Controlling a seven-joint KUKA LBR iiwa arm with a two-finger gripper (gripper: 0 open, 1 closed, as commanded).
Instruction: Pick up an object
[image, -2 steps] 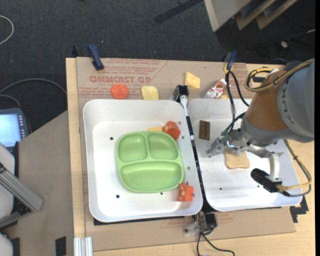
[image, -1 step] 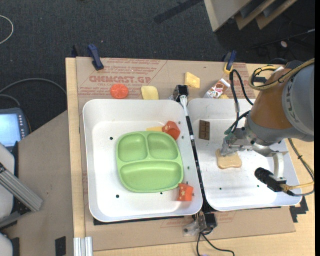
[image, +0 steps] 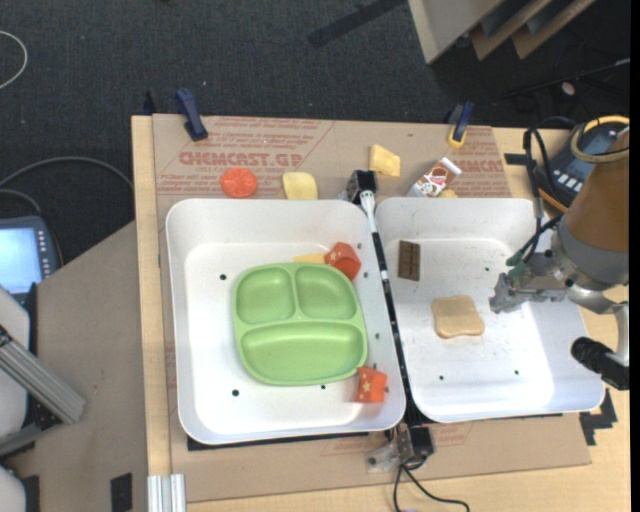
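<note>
A tan slice of toy bread (image: 458, 317) lies near the middle of the right bin (image: 520, 385). A brown chocolate-like block (image: 409, 260) rests at that bin's upper left. My gripper (image: 505, 296) hangs at the bin's right side, just right of the bread and apart from it, fingers pointing down. Nothing shows between them. The left bin (image: 190, 300) holds a green divided plate (image: 298, 323), a red toy piece (image: 343, 260) at the plate's upper right corner and a small orange-red piece (image: 370, 385) at its lower right.
Behind the bins, on the brown board, lie an orange disc (image: 238, 183), two yellow pieces (image: 299, 186) (image: 384, 160) and a red-and-white wrapper (image: 436, 179). A black tool (image: 362, 184) sits at the ridge between the bins. Blue clamps (image: 190, 114) hold the board's far edge.
</note>
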